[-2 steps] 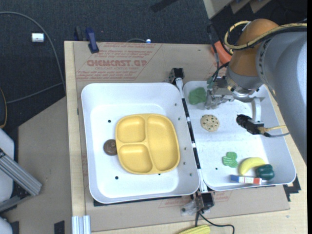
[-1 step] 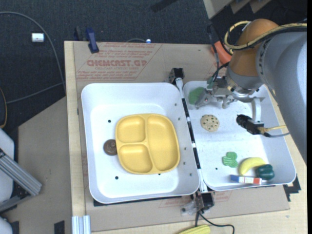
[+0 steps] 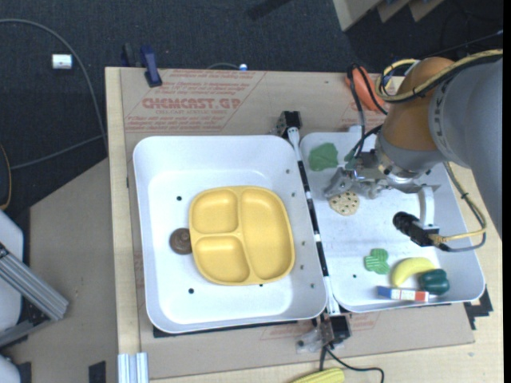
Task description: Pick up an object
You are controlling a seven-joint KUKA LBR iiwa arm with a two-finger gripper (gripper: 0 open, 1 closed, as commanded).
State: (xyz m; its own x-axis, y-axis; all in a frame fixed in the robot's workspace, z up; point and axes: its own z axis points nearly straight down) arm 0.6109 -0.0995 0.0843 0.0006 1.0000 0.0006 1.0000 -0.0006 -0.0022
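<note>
The left bin (image 3: 160, 214) carries a yellow divided plate (image 3: 239, 234) with a small brown disc (image 3: 180, 241) at its left edge, while the right bin (image 3: 359, 238) holds the pickable things: a green leaf-shaped piece (image 3: 323, 156), a speckled cookie (image 3: 344, 205), a banana (image 3: 410, 270), and smaller bits. The gripper (image 3: 348, 183) hangs just above the cookie, and I cannot tell how far its fingers are spread. To do this well, I judge it should centre squarely over the cookie before coming straight down, since the flat piece gives little edge to catch.
</note>
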